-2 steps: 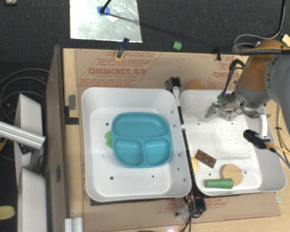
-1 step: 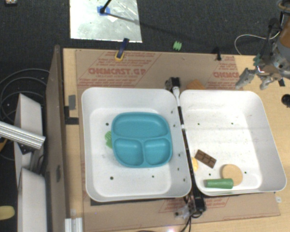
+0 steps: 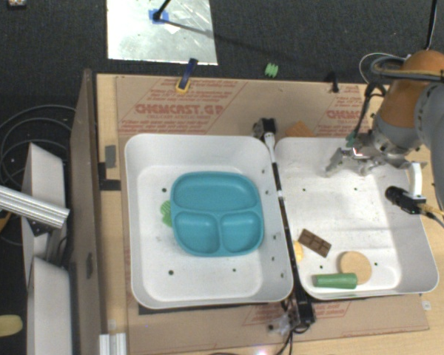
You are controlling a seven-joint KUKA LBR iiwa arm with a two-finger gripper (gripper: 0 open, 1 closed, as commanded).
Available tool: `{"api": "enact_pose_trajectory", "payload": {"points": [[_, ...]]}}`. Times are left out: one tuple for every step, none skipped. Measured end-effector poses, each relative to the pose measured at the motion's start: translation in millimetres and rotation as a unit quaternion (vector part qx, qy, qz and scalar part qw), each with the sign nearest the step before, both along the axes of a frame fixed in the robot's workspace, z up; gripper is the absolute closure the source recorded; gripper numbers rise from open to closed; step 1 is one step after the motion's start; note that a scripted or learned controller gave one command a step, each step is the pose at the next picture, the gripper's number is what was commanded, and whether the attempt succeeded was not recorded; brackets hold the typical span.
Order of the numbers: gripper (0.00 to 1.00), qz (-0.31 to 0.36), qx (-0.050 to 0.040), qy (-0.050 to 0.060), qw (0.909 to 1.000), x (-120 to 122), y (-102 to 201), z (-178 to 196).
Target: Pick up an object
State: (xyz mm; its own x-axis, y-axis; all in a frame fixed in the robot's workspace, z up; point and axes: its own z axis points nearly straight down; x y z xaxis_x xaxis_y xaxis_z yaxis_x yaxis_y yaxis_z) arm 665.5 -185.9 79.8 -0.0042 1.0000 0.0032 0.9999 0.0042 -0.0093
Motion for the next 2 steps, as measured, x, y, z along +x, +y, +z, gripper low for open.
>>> {"api": "enact_pose_trajectory", "payload": {"points": [[0.0,-0.003,-0.0022,-0.004,1.0,-53,-23,26],[1.0,-0.001,-0.0025,-0.008,1.0,-50,-21,37]]}}
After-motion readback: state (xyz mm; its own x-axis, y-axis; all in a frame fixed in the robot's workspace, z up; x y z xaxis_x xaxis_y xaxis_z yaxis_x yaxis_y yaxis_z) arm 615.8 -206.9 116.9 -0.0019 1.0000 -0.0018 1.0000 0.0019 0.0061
